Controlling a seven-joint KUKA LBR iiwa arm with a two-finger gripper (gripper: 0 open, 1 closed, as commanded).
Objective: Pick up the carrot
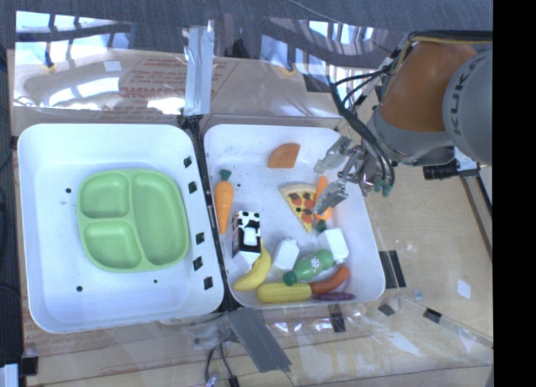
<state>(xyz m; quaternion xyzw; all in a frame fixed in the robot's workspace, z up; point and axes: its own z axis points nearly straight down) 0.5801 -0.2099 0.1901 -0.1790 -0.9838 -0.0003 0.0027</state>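
The carrot [223,203] is orange with a green top. It lies lengthwise along the left wall of the right bin [251,132], top pointing to the back. My gripper [333,186] hangs low over the right side of that bin, beside the pizza slice [298,201], well to the right of the carrot and apart from it. A small orange piece [322,194] shows right at the gripper's tip; I cannot tell whether it is held or just lies there.
The right bin also holds an orange bun-like piece [285,156], a black-and-white carton [246,233], a banana [255,272], a green bottle [311,265] and a red pepper [332,280]. A green divided plate [134,218] sits in the left bin [33,209].
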